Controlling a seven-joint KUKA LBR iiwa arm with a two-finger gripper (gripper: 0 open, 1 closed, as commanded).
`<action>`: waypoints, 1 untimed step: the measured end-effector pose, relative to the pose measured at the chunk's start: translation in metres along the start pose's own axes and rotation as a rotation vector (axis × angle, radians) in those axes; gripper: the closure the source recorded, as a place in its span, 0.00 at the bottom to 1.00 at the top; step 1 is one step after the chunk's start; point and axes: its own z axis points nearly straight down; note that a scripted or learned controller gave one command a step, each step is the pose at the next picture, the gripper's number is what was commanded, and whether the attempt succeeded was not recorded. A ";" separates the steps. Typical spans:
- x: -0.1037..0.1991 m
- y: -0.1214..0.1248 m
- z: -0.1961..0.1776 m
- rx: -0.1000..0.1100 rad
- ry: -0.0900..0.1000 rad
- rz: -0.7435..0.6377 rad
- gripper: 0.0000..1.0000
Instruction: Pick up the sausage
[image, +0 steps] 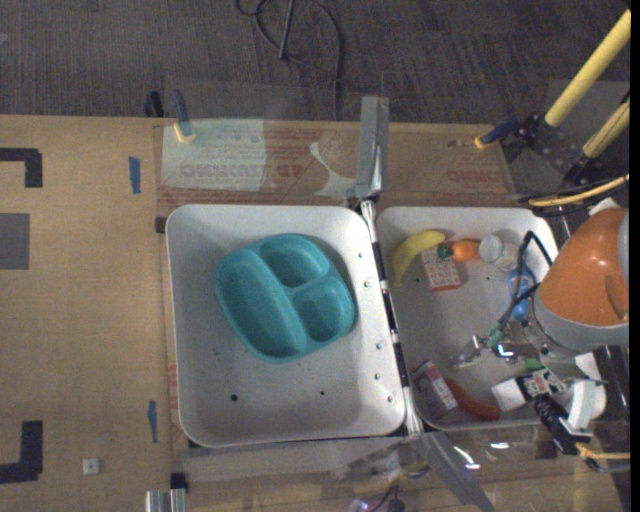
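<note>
Lying at the lower right of the frame, the sausage is red, near the front wall of the right bin. The gripper hangs just above-right of it, apart, not touching. Jaws state: cannot tell, too small & blurred.

Grey arm with orange band is cut off by the right edge and covers the right white bin's far-right side. Metal two-finger gripper is small and glare-blurred, so the jaw gap is unreadable. Red-brown sausage: left end runs under a small dark packet. Small carton's print is too small to read. Yellow poles are clipped top right.
</note>
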 end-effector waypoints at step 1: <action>0.023 0.077 0.000 -0.003 -0.004 -0.159 0.00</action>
